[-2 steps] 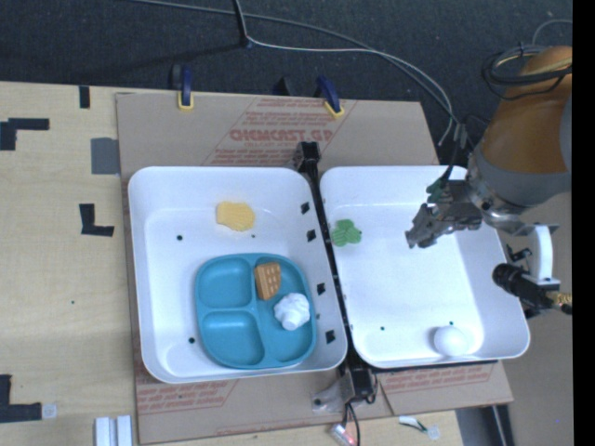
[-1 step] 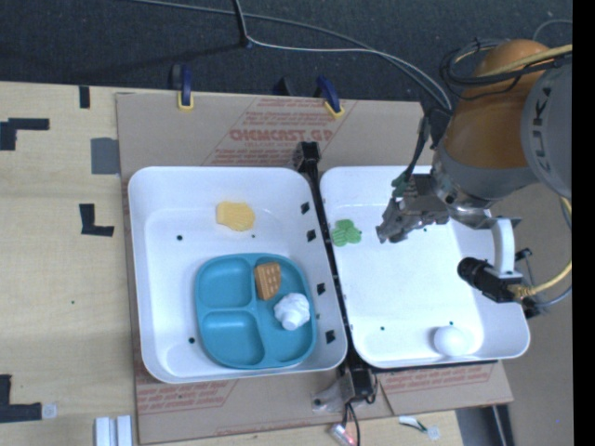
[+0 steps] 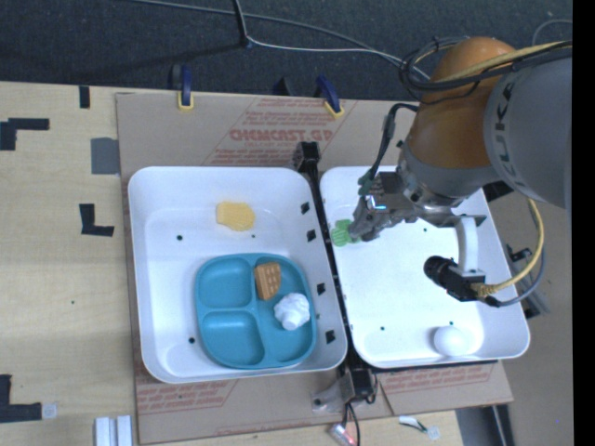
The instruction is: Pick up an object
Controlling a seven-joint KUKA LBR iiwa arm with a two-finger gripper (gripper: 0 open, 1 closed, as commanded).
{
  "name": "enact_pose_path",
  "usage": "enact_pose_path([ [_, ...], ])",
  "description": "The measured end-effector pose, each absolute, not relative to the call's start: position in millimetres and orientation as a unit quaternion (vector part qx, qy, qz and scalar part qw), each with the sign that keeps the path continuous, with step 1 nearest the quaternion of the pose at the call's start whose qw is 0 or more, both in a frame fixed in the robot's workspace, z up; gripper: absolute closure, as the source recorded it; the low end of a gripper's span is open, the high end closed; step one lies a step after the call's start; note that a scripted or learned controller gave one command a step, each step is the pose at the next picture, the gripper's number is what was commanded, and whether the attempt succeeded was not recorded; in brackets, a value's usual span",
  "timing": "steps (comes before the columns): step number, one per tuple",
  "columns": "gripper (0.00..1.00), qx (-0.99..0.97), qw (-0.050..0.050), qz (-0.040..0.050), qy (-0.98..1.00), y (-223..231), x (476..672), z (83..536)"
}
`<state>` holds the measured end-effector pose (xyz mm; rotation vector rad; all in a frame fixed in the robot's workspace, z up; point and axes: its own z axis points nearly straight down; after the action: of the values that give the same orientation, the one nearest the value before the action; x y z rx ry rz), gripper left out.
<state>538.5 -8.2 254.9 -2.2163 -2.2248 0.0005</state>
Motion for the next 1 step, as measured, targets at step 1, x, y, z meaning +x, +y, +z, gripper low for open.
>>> enact_pose_path([
  [1, 1.00, -0.706, 0.001, 0.0008, -0.708, 38.1, 548.0, 232.9],
])
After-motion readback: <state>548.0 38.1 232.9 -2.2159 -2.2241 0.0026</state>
